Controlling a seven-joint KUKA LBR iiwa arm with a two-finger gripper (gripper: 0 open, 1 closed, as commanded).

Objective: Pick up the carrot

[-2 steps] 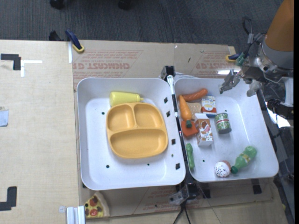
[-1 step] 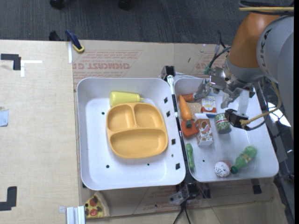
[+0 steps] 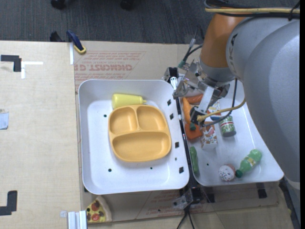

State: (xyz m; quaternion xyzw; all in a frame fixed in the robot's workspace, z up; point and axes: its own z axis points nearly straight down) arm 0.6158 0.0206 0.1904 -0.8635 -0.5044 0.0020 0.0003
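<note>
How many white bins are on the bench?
2: the left bin holds a yellow divided plate; the right bin, beside it, holds the carrot and other small items.

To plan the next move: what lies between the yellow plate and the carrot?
In the camera view, the two bins' touching walls lie between the yellow plate and the carrot.

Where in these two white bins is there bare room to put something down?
The left bin has bare floor left of and below the yellow divided plate. The right bin is crowded at its upper left, where the tool hangs over the carrot; bare floor lies between the can and green bottle.
</note>
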